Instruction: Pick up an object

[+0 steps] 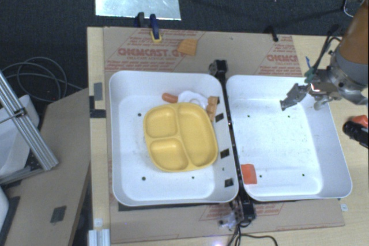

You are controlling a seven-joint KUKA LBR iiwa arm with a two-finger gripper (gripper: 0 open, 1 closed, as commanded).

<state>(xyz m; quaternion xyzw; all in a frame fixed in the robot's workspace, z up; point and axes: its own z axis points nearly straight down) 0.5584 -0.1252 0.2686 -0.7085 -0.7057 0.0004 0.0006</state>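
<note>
Orange block (248, 173) lies in right bin (323, 141) — jaws (304, 98) above, spread wide, holding nothing.

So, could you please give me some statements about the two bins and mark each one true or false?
1. The yellow tray lies in the left bin. True.
2. The orange block sits in the left bin. False: it is in the right bin, near its front left corner.
3. The tool is above the right bin. True.
4. The yellow tray has one compartment. False: it has three.
</note>
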